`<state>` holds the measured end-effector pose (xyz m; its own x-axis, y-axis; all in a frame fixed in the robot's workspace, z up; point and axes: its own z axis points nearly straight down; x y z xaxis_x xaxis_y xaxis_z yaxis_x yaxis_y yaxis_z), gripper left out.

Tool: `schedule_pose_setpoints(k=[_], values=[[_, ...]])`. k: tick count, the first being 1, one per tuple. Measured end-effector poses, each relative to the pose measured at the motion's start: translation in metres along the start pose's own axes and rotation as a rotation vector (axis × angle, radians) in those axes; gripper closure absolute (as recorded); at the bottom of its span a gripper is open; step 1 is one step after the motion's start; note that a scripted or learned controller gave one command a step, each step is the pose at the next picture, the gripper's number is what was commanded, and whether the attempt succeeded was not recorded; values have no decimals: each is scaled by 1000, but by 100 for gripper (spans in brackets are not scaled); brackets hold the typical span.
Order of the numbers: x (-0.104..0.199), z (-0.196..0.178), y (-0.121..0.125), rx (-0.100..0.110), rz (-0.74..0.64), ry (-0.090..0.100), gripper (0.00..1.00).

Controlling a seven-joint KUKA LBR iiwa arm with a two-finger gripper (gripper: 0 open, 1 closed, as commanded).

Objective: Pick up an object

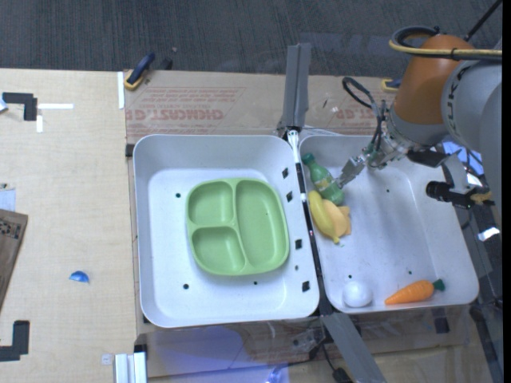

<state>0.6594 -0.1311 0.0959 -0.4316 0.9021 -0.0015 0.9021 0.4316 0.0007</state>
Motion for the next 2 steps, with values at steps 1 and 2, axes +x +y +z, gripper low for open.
schedule_pose_setpoints(k=[1, 2], values=[[-2, -10, 0, -3, 3, -2, 100], [-2, -10, 0, -3, 4, -2, 0]])
